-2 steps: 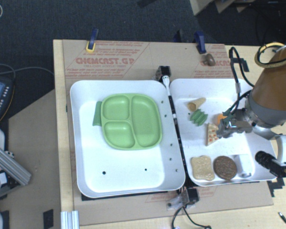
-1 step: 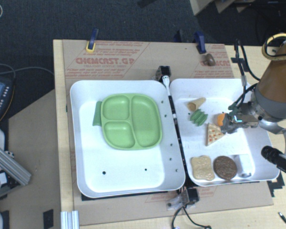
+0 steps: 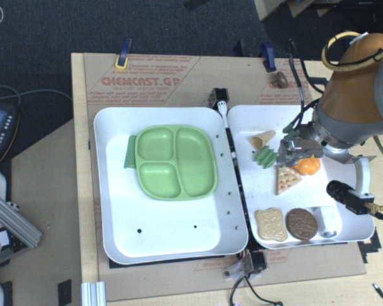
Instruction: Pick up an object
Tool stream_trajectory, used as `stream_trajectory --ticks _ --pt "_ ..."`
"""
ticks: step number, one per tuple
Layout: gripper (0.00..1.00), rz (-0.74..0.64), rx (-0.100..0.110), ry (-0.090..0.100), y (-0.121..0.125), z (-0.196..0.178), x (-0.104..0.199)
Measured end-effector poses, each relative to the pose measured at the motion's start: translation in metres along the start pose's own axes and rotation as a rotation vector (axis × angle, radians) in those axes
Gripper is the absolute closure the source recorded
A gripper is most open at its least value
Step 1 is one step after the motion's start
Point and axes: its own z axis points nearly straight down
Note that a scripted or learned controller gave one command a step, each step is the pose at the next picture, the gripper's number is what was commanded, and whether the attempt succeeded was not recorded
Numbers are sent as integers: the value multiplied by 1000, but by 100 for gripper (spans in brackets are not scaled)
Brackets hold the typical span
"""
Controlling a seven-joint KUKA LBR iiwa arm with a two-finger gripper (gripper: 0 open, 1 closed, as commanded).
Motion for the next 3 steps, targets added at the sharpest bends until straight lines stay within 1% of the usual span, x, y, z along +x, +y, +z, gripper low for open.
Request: stream_trajectory --ticks 1,2,3 --pt "100 1 -1 0 36 -11 11" --pt "100 4 7 1 30 5 17" --pt "100 4 0 0 40 -9 16"
